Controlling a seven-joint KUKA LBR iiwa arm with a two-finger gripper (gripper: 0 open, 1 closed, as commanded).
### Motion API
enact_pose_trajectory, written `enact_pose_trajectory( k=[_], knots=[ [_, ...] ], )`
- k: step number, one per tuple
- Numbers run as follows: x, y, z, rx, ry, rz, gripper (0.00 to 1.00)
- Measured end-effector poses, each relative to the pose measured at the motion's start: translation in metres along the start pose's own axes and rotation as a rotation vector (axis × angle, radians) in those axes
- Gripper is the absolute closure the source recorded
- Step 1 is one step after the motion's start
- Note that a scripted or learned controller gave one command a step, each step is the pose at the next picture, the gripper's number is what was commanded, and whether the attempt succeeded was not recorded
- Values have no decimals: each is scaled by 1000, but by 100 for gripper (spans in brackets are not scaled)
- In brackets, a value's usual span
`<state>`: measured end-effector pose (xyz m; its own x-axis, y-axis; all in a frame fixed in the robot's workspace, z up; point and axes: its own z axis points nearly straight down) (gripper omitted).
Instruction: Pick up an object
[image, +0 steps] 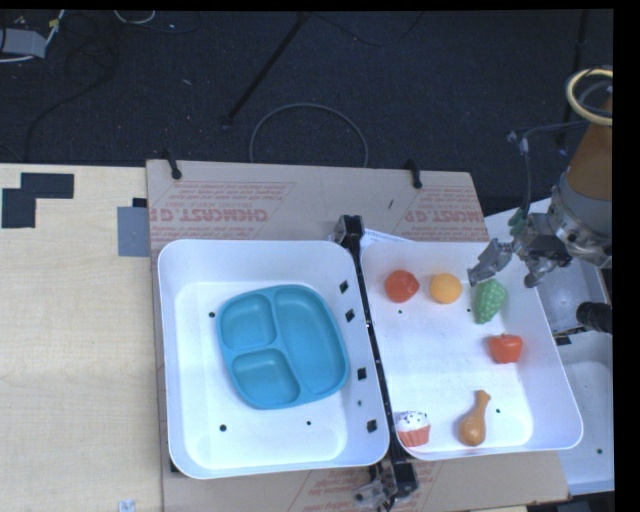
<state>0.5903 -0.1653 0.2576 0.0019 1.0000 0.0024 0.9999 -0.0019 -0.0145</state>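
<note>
The right bin (440, 370) holds several toy foods: a red tomato (401, 285), an orange ball (445, 288), a green leafy piece (488, 300), a red pepper (506, 347), a tan drumstick (474, 418) and a cupcake (412, 428). My gripper (513, 265) hangs over the bin's far right corner, open, its fingers spread. The left finger's tip (489, 263) is just above the green piece. Nothing sits between the fingers.
In the left bin (190, 400) lies a blue divided plate (283, 345). A black divider (362, 330) runs between the two bins. Both rest on a cardboard sheet (270, 205) on the wooden bench.
</note>
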Motion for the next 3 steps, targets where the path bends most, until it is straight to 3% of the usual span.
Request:
enact_pose_trajectory(
  k=[1,3],
  knots=[
    [0,2,-7,-13,-3,-2,0],
    [-3,-14,94,-9,-1,-2,0]
  ],
)
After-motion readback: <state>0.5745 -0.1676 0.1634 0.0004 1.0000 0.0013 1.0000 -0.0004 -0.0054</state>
